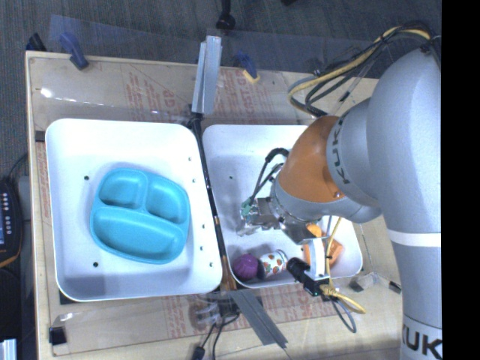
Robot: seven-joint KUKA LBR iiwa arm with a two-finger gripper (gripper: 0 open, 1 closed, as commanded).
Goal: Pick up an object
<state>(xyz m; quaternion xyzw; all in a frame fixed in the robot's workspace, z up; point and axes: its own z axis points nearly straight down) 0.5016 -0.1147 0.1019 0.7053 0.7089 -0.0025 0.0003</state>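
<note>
Gripper [251, 214] low inside right bin [225, 156], finger state impossible to tell; purple ball [244, 265] near front wall, blue divided tray [140, 214] in left bin [67, 145]

White letters reading "KUKA" ran along the arm's [390, 126] orange band [319, 167]. At the lower right of the frame, "KUK" stood on its grey base.
</note>
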